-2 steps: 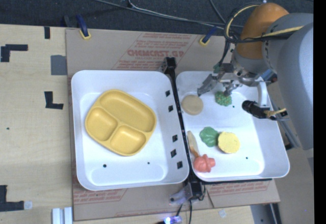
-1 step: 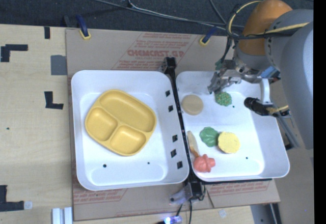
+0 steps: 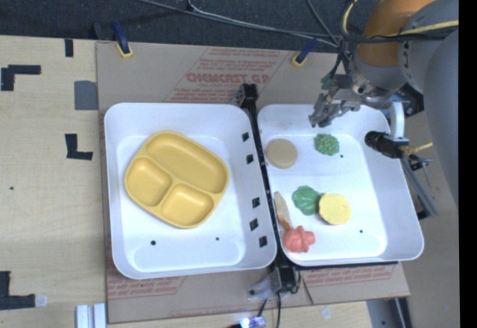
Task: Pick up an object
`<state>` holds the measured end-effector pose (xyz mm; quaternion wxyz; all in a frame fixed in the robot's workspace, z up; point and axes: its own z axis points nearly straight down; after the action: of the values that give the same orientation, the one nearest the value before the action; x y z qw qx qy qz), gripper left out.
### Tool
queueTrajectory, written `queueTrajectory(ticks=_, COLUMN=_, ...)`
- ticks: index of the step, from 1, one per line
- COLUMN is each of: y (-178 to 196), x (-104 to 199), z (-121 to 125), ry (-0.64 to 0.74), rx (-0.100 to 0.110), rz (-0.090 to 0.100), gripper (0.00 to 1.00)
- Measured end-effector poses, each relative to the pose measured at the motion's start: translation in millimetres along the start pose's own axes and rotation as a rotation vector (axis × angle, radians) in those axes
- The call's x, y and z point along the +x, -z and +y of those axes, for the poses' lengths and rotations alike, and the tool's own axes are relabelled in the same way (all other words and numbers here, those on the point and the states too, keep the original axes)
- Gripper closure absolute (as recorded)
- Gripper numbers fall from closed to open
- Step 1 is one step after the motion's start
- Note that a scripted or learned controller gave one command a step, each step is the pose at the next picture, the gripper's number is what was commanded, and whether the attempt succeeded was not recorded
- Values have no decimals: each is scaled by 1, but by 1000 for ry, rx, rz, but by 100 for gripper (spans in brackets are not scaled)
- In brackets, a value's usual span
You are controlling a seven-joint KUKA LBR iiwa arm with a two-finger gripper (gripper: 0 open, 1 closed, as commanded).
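Nearest the camera, at 6 o'clock in the right-hand shallow white bin (image 3: 373, 244): small red lumpy toy (image 3: 298, 238), touching a tan stick-shaped piece (image 3: 282, 209); likely light, awkward beside the wall. Mid-bin: green leafy toy (image 3: 305, 199) touching a yellow round disc (image 3: 335, 209); crowded. Farther, at 11 o'clock: beige flat disc (image 3: 282, 153), low, probably slippery. At 12 o'clock: small green knobbly broccoli-like toy (image 3: 326, 144), probably light and stiff, standing clear; grip across its sides. Just beyond it: gripper (image 3: 322, 118); whether spread or clenched cannot be told. Left-hand bin: yellow three-compartment plastic tray (image 3: 176, 179).
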<state>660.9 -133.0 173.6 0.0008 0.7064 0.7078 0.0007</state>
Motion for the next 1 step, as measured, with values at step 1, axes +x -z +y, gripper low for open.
queueTrajectory(ticks=1, y=56, x=11, z=0, ry=0, rx=-3, rz=0, gripper=100)
